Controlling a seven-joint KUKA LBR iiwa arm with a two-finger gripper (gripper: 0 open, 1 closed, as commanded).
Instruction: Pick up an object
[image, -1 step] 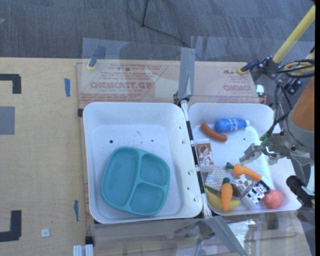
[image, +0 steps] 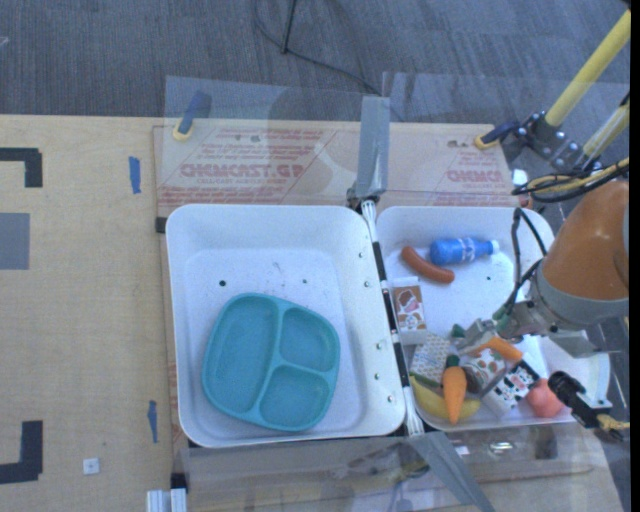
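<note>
My gripper (image: 487, 333) hangs low over the near part of the right bin (image: 470, 222), just above a pile of toy food. Under and beside it lie a small orange piece (image: 506, 350), a carrot (image: 454, 390), a yellow banana (image: 432, 402), a checked packet (image: 433, 355) and a black-and-white packet (image: 515, 385). Farther back in the same bin lie a blue bottle (image: 458, 249) and a reddish sausage (image: 427, 264). A small printed card (image: 408, 307) rests by the bin's left wall. Nothing is seen lifted clear of the pile.
The left bin (image: 200, 240) holds a teal divided plate (image: 271, 361). A pink ball (image: 544, 399) sits at the right bin's near right corner. The arm's orange band (image: 598, 250) and cables (image: 525, 250) hang over the right bin's right side.
</note>
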